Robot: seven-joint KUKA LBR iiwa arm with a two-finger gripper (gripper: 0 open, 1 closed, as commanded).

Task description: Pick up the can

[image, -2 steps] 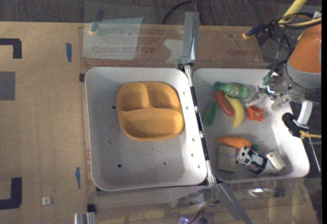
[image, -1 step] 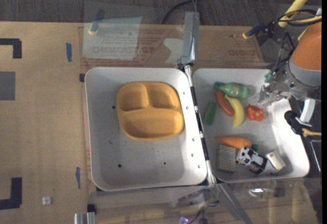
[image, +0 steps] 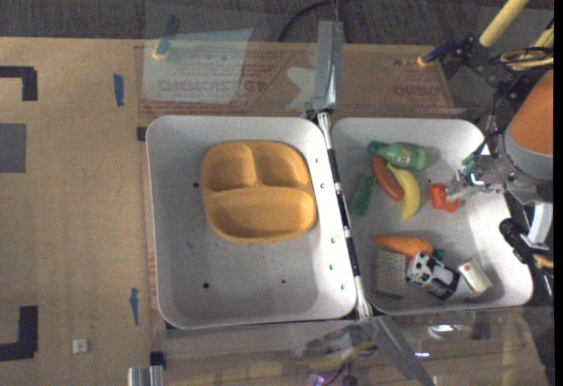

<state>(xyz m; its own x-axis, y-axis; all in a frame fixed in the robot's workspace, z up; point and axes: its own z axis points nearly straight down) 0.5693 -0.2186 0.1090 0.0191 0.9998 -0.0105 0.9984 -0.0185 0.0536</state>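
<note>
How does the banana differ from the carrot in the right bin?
The banana is yellow; the carrot is orange with a green end. The banana is curved and runs roughly top to bottom of the view; the carrot is straighter and lies across it. The banana touches a red item; the carrot lies nearer the bin's front edge. Both are toy foods lying flat in one bin.
</note>
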